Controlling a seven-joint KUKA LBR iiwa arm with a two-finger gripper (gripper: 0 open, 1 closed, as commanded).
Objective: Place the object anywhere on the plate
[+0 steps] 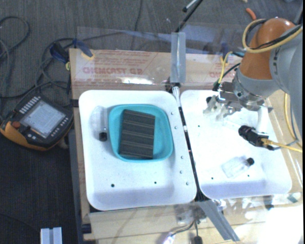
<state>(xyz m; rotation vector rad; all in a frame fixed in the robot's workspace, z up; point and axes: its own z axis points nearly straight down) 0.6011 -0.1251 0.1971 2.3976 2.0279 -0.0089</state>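
Here, a dark ribbed block [138, 133] lies on the turquoise plate [164, 141] in the left bin [137, 194]. The jaws [219, 105] hang over the right bin [213, 182] at twelve o'clock; their state is unclear. A small clear bottle [236, 165] lies at five o'clock.

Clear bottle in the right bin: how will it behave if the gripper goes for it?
The clear bottle lies on its side with its black cap up-right, so a nudge would likely roll it. It looks small and see-through, so probably light. Its smooth wall may slip between the fingers; the gripper stands well away near the bin's far side.
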